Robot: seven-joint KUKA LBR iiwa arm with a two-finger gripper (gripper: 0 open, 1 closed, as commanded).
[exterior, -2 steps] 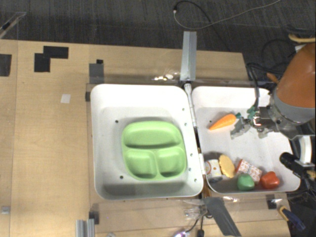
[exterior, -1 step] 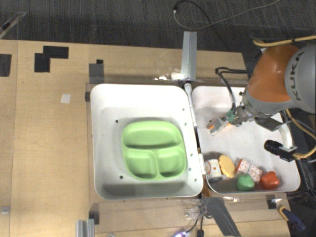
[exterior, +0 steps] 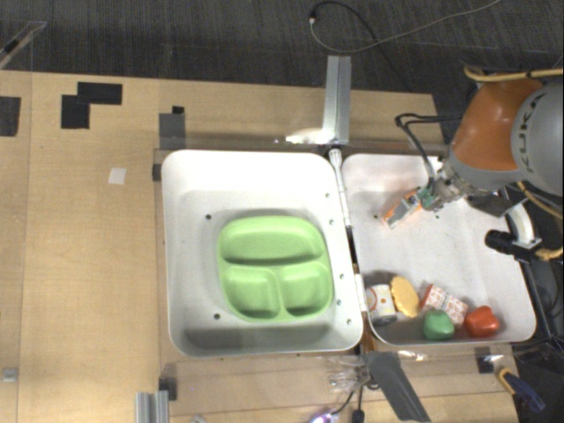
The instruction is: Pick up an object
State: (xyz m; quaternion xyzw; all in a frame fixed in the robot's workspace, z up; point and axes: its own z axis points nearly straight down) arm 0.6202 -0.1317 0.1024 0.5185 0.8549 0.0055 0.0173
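**Gripper low in the right bin, small object at its tip**

While I watch from the overhead camera, the arm (exterior: 511, 139) reaches in from the right and its gripper (exterior: 429, 196) sits low over the right bin (exterior: 493, 271), toward the bin's far left part. A small orange and grey object (exterior: 399, 211) lies just beside the tip, down and to the left of it, with its long axis running slantwise from lower left up toward the gripper. I judge this the likely target, since it is by far the nearest thing.

The other candidates are well apart, bunched along the bin's near wall: a small white can (exterior: 381, 300), a yellow piece (exterior: 405, 297), a red and white packet (exterior: 443, 303), a green ball (exterior: 438, 326) and a red one (exterior: 481, 322). The left bin (exterior: 189, 263) holds a green divided tray (exterior: 271, 267).

The fingertips are too small and blurred; I cannot tell their spread, nor whether the object touches them or merely lies close. The wrist's bulk hides what is behind it.
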